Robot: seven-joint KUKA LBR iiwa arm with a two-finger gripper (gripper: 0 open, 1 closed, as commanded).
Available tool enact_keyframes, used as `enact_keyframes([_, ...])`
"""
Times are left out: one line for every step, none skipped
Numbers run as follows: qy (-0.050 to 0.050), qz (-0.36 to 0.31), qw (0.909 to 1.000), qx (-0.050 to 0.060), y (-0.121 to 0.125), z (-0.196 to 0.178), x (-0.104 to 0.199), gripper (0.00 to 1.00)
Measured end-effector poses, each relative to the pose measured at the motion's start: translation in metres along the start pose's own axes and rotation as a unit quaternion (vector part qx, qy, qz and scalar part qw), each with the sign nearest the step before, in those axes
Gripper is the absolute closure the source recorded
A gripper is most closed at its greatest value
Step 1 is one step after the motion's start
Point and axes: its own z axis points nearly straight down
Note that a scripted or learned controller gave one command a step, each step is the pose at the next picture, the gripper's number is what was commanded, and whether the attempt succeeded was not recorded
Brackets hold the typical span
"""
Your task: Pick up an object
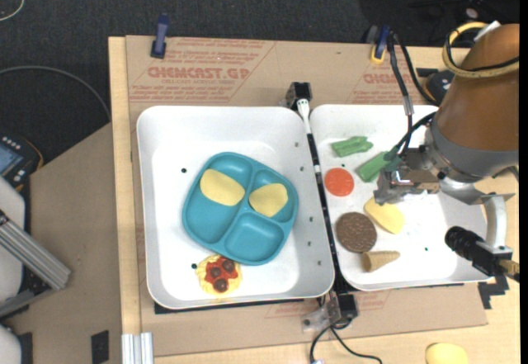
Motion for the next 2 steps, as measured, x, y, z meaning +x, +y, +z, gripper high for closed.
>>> enact_keyframes([-0.001, -0.001, 1.0000, -0.005, 0.002, -0.072, 0.050, 1.00])
enact_keyframes([-0.001, -0.001, 1.0000, -0.005, 0.002, -0.127, 0.112, 1.00])
